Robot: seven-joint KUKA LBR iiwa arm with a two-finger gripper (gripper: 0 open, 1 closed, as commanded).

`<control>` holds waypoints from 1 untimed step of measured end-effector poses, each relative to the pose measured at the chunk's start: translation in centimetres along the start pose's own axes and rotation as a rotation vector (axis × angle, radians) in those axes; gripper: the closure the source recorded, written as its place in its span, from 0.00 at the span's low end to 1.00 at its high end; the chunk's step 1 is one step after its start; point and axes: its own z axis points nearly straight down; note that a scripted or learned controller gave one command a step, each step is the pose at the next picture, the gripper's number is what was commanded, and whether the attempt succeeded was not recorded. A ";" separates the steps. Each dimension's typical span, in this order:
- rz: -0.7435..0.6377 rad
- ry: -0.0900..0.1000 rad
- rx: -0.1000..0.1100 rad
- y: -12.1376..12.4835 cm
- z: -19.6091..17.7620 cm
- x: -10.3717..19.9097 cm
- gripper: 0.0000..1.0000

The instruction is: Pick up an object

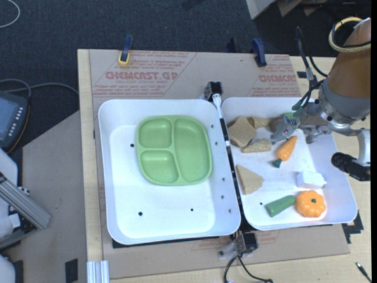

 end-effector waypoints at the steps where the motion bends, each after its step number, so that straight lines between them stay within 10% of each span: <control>1: -0.002 -0.002 -0.011 0.2 -0.5 0.0 0.00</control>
